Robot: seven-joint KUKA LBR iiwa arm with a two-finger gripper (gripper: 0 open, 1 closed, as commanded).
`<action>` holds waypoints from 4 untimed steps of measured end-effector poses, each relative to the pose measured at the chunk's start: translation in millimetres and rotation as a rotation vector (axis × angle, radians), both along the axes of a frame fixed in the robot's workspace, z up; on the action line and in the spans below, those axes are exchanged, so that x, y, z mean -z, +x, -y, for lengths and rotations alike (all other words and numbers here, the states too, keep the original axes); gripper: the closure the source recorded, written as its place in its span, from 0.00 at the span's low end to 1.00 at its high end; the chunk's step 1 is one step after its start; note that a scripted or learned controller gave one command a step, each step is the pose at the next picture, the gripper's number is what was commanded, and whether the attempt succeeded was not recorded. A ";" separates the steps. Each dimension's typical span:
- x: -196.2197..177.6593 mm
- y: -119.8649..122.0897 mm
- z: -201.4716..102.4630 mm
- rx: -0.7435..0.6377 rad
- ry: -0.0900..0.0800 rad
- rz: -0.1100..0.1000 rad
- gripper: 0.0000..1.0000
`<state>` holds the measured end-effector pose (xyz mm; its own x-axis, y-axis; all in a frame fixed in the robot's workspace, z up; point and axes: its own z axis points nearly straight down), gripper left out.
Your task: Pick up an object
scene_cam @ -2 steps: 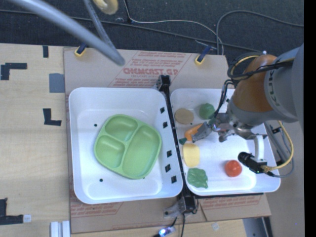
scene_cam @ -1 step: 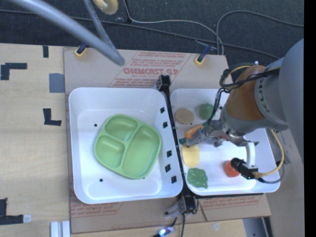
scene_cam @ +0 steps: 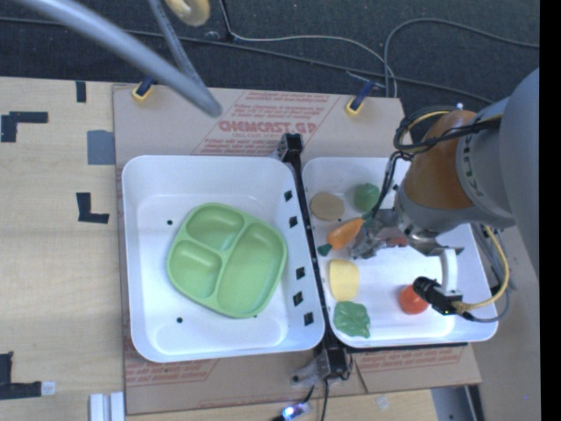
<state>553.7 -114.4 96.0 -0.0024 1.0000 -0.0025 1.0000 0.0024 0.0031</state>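
Orange toy piece (scene_cam: pixel 346 232) lying near the left wall of the right bin (scene_cam: pixel 473 327), just beside the jaws (scene_cam: pixel 372 242); whether they touch or grip it cannot be told. Yellow block (scene_cam: pixel 344 280), green leafy piece (scene_cam: pixel 351 318) and red ball (scene_cam: pixel 413 299) lie toward the bin's front edge. Green divided plate (scene_cam: pixel 228 259) occupies the left bin (scene_cam: pixel 145 235).

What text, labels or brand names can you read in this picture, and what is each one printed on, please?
"CHEMCAST GP" in red print on the brown board under the bins; some letters are blurred, so the reading is partly unsure.
A smaller red line below it: too blurred to read.
Red print on the board's front edge, below the bins: too small to read.
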 end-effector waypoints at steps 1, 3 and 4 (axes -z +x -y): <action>-42.8 -0.1 4.2 0.001 0.002 -0.001 1.00; -142.1 -1.0 -4.0 0.001 0.001 0.002 1.00; -144.8 11.4 -48.0 -0.003 0.004 -0.004 1.00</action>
<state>565.1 -66.4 240.9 -0.0056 1.0000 0.0012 1.0000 0.0056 -0.0006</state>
